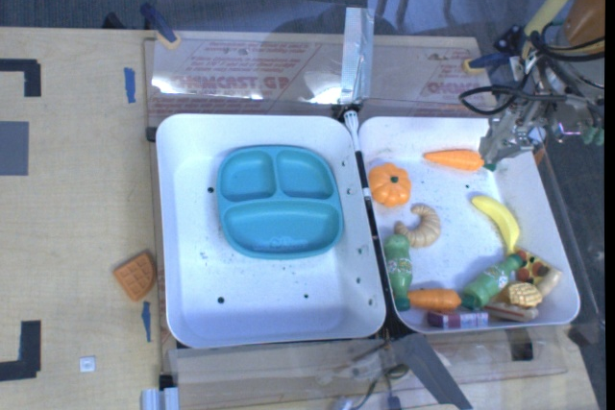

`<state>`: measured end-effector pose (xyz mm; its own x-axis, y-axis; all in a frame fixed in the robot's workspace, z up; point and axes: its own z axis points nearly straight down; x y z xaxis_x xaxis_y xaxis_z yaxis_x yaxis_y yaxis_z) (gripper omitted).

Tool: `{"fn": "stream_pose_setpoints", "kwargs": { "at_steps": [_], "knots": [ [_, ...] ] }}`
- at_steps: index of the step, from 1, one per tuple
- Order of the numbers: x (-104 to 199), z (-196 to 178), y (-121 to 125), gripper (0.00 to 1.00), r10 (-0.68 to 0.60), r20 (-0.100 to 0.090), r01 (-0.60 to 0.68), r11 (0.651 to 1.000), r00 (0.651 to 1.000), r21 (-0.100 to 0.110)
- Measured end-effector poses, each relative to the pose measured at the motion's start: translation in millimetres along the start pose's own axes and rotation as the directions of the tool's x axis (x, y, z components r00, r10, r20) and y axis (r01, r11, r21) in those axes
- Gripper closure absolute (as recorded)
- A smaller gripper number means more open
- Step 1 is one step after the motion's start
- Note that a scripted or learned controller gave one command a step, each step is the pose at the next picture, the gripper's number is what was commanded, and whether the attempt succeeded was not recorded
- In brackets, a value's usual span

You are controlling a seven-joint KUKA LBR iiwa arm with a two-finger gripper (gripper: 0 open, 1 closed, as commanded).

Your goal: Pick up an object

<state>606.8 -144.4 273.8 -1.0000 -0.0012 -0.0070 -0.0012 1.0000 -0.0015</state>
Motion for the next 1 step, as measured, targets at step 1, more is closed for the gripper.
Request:
{"fn": "stream_pose_setpoints", "kwargs": {
  "at_steps": [1],
  "knots": [
    [25.0,174.4,-27.2,0.0,0.139,0.006,-0.139,0.99,0.99,0.0]
  ]
}}
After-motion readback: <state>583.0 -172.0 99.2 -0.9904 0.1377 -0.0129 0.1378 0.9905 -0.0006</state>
